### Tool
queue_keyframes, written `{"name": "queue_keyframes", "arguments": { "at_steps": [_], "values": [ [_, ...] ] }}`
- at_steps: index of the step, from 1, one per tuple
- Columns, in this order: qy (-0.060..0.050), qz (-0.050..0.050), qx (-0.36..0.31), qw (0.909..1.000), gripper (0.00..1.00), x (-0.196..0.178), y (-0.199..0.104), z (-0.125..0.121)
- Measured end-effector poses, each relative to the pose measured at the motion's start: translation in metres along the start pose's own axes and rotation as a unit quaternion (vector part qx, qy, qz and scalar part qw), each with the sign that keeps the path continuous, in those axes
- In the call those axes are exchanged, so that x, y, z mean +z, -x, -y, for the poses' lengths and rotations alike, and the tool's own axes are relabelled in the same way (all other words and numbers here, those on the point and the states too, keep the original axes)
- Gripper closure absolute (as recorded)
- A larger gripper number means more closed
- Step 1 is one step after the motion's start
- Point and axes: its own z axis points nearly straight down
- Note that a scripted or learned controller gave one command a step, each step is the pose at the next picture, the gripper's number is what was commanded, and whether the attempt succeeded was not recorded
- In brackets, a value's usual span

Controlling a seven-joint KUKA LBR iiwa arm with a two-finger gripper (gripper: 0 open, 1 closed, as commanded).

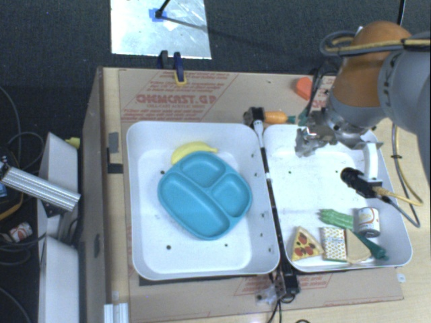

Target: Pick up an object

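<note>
The gripper [307,144] hangs over the far left part of the right bin [303,190] with nothing seen in its grasp; whether it is open or closed cannot be told. Along that bin's near edge lie a pizza slice [306,243], a patterned block [334,243], a green piece [340,219] and a small can [367,222]. The left bin [149,153] holds a blue divided plate [204,194] overlapping a yellow thing [192,151].

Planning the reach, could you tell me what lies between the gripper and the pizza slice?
Nothing: in the camera view, bare bin floor separates gripper and pizza slice.
</note>
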Motion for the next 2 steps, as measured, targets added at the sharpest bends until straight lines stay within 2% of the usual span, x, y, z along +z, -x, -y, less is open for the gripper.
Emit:
{"name": "queue_keyframes", "arguments": {
  "at_steps": [1, 2],
  "values": [
    [-0.003, 0.002, 0.004, 1.0, 1.0, 0.0218, -0.0493, 0.0029],
    [-0.002, 0.002, 0.004, 1.0, 1.0, 0.0212, -0.0473, -0.0019]
  ]
}}
